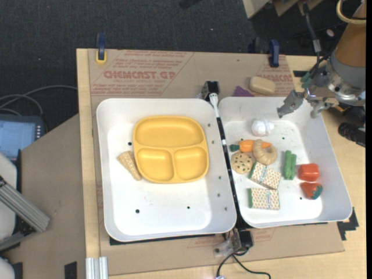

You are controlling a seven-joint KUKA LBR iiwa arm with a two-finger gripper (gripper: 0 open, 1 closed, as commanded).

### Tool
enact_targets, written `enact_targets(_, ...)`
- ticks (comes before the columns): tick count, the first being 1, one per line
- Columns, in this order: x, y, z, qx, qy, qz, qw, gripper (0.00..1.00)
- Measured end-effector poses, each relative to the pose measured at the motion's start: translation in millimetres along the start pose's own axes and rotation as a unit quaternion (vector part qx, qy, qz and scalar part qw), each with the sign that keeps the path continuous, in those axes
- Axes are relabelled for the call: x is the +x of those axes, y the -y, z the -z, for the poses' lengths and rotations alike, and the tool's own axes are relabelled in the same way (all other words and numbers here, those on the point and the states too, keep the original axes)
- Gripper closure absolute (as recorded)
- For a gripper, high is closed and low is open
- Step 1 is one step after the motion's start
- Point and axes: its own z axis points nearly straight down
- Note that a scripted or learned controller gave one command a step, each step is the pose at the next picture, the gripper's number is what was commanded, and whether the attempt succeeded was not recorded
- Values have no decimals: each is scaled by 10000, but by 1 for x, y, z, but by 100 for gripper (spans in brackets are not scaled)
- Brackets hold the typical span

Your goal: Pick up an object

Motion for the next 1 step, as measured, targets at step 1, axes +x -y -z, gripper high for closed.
enact_targets(1,-47,50,-130,-23,12,7,10000,0)
